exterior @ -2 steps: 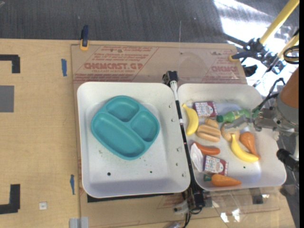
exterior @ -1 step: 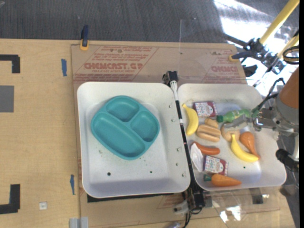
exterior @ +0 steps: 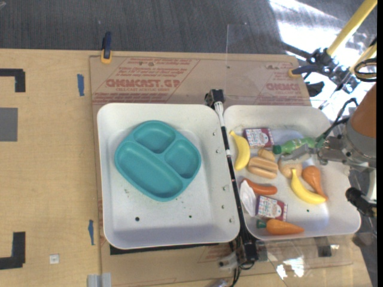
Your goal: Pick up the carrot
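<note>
The carrot (exterior: 283, 226) lies at the near edge of the right bin (exterior: 344, 220), just below a small snack pouch (exterior: 269, 207) and near a banana (exterior: 305, 190). The left bin (exterior: 119, 220) holds a teal divided plate (exterior: 157, 159). The arm (exterior: 362, 124) reaches in at the right bin's far side; whether its gripper is closed cannot be told.
</note>
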